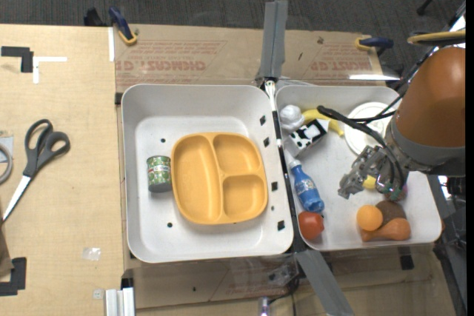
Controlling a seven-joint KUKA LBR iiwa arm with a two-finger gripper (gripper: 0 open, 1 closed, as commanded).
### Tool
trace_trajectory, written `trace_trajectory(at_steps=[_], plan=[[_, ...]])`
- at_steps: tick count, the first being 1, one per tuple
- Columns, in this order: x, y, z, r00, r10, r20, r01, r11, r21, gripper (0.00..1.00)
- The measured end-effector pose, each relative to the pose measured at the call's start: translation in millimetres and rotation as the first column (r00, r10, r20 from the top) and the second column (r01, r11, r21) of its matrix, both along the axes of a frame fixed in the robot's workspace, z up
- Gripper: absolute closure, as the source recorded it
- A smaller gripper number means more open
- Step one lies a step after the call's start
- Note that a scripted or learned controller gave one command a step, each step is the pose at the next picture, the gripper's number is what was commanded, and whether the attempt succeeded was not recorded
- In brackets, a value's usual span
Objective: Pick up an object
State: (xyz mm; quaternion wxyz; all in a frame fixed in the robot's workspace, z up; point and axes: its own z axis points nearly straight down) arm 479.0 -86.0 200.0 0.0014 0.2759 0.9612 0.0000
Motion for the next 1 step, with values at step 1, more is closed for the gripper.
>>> trace_trajectory(at_steps=[1], plan=[[1.9, -17.1, -108.2, 1.0, 0.006, -0.001, -0.006, 1.0, 0.0, 1.0]])
